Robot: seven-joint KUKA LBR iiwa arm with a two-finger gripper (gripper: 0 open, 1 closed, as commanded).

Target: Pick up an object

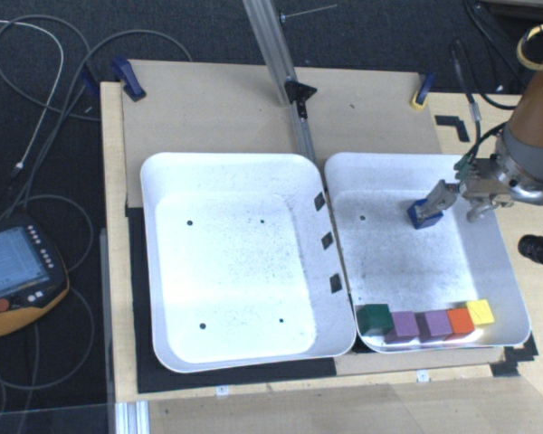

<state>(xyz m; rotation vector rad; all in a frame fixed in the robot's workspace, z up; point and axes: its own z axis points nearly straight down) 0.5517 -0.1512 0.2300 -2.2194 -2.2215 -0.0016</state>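
Small blue block (424, 213), lying in the right bin (407, 269) toward twelve o'clock of its floor, just at the tip of the gripper (437, 201). Probably light, stiff and smooth-sided (a toy cube, by the look of it), so best pinched across two flat opposite faces, squarely, lest it squirt out. Whether actually between the fingers or merely touched by one: cannot tell, and open or closed likewise unclear. Along the six o'clock wall, a row of other blocks: green (374, 317), purple (404, 325), another purple (433, 324), orange (460, 319), yellow (481, 312), packed touching. At nine o'clock, the left bin (226, 260).
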